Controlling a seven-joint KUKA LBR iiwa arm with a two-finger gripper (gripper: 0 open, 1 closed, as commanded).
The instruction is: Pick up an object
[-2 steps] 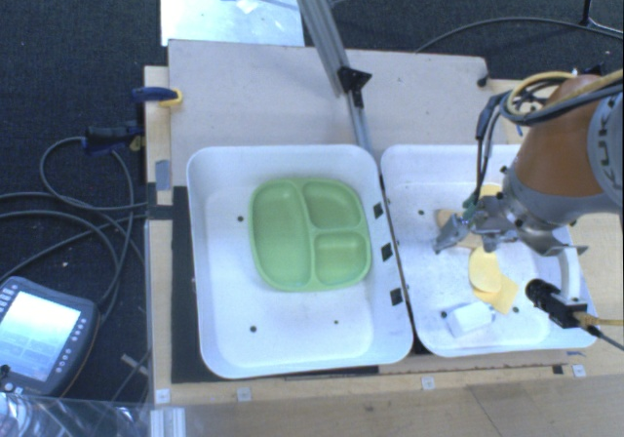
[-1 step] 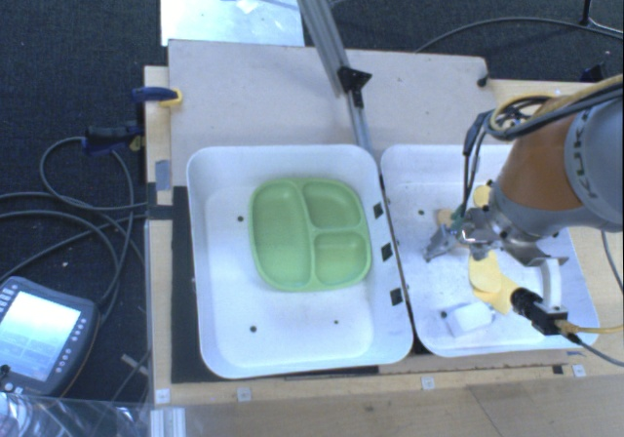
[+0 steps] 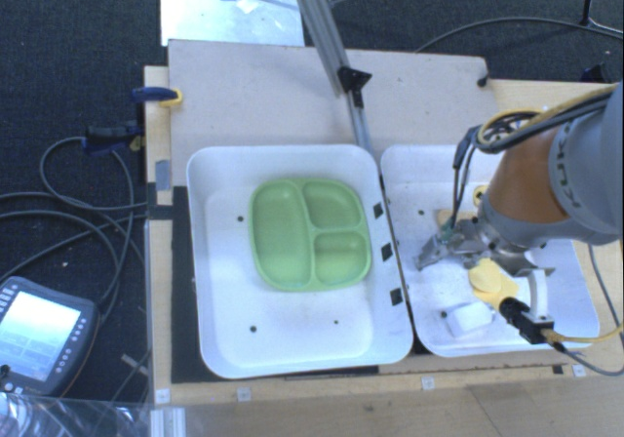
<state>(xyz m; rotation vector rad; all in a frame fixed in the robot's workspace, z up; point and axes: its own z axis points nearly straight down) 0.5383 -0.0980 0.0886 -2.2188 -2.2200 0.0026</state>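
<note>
Camera view: the hand [image 3: 436,252] hangs low in the right bin [image 3: 585,313]. Whether it pinches anything, I cannot tell. A green tray [image 3: 310,233] lies in the left bin [image 3: 219,328].

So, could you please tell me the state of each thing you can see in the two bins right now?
Green divided plastic plate: flat in left bin, compartments bare.
Yellow rounded object: lying in right bin, under the arm.
White block: lying near right bin's front edge.
Tool: low over right bin.

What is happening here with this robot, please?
A grey and orange arm reaches into the right bin, its pincer low over the bin floor near a yellow object and a white block. The left bin holds a green divided plate. Whether anything is grasped is unclear.
</note>
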